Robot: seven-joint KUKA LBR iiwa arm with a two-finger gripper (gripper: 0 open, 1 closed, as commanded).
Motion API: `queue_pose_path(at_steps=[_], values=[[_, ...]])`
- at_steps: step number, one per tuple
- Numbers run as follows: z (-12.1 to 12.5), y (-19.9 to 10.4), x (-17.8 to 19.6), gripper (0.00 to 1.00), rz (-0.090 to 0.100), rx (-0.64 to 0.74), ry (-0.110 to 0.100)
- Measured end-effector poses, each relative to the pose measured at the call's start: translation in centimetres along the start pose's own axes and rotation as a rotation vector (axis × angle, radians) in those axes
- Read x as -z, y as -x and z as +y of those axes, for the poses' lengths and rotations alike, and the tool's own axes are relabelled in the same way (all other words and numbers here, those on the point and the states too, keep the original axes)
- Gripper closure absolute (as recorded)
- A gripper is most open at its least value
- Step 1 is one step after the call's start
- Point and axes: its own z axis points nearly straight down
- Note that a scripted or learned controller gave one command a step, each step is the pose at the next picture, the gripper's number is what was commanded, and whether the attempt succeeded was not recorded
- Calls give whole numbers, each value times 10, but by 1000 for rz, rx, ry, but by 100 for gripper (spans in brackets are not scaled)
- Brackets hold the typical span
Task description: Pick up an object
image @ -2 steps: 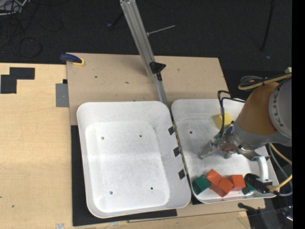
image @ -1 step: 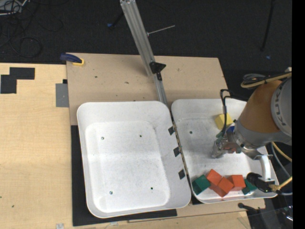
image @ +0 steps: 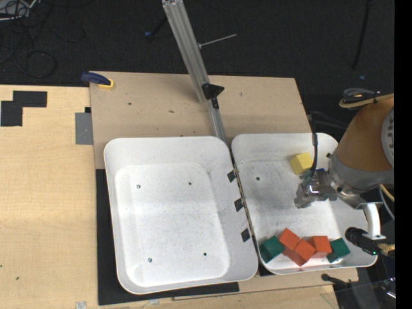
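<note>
even overhead light, soft shadows, slightly grainy, dark surround

Left bin (image: 129, 172) lies open across the frame's centre. In the right bin (image: 270, 153), blocks (image: 302, 246) crowd the lower edge — a yellow block (image: 300, 163) sits upper right; its middle stays bare.
</note>
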Motion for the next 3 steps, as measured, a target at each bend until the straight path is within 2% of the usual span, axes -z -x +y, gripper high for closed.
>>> queue_pose_path(at_steps=[2,3], values=[[-1,5,115,100,-1,8,3],[-7,-49,120,100,3,12,-3]])
